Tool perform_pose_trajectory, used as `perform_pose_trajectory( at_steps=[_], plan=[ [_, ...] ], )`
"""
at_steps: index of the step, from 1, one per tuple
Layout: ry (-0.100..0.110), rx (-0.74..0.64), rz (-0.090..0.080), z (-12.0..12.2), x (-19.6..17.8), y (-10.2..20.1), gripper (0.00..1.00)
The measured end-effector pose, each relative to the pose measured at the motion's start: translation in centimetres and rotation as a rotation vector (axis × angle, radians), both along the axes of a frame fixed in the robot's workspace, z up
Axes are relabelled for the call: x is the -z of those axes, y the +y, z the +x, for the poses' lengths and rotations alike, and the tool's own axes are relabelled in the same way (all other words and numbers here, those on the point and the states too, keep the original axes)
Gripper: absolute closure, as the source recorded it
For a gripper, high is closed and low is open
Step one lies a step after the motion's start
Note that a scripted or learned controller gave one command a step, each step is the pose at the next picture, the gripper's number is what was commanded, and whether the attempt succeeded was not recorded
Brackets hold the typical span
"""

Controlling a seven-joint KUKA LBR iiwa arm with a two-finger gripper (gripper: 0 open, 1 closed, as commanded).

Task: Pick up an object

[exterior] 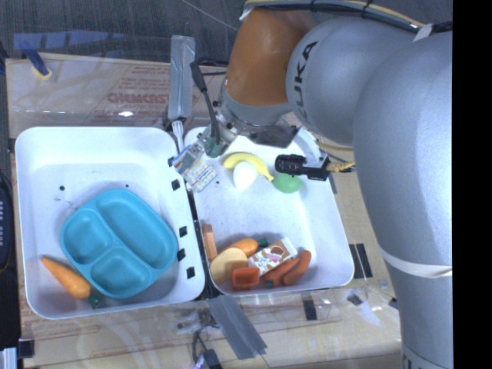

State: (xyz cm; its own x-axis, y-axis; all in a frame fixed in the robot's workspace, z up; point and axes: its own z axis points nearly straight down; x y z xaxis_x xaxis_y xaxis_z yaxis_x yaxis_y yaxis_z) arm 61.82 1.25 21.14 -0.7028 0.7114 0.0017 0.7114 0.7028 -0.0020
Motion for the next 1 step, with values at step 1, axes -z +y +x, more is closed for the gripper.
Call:
perform_pose_trajectory(
  at_steps=[1],
  plan=[
    [0.000,-0.004,0.000,0.05,-0.97,0.09,1.00]
  ],
)
